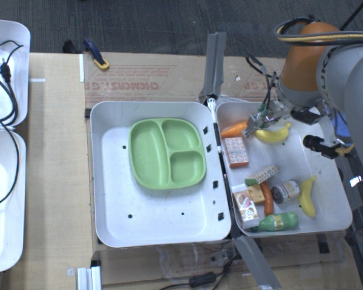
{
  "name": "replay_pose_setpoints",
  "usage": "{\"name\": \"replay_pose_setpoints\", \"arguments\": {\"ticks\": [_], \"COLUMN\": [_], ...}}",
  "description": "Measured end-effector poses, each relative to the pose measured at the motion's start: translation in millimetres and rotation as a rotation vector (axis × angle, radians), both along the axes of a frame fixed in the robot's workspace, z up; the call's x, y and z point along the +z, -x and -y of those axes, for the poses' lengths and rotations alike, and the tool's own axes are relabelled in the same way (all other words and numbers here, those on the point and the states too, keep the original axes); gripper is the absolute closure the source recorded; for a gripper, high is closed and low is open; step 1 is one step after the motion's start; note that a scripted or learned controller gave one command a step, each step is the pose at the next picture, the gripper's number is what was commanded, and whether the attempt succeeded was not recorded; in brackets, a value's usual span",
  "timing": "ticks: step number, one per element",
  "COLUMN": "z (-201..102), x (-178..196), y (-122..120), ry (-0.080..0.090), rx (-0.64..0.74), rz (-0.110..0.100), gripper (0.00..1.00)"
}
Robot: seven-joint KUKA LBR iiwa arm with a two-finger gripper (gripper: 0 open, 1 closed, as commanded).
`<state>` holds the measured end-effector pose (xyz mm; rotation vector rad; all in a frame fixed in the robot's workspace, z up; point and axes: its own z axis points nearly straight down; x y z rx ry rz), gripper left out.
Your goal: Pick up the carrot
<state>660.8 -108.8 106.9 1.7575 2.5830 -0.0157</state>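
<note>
Grey two-finger gripper (pixel 258 119) sits at the right end of the tapered orange carrot (pixel 235 128) in right white bin (pixel 345 219), upper left; carrot axis runs left-right; finger state can't tell

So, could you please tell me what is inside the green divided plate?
The green divided plate shows bare green in all three compartments, and nothing covers them. What lies beneath it on the left bin is hidden.

right white bin (pixel 327 216): packed | orange carrot (pixel 234 128) wedged by yellow banana (pixel 273 134), red carton (pixel 235 151) | left bin (pixel 109 180): roomy round green divided plate (pixel 167 153)
</note>
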Motion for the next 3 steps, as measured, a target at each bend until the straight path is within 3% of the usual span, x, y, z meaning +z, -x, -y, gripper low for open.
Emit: {"name": "replay_pose_setpoints", "arguments": {"ticks": [1,2,3], "z": [-5,12,-4], "x": [-1,-9,-9], "y": [-1,0,2], "ry": [-0.007,-0.017,-0.008], "rx": [0.003,0.306,0.268], "rz": [0.0,-0.009,-0.003], "gripper": [0.0,0.0,0.0]}}
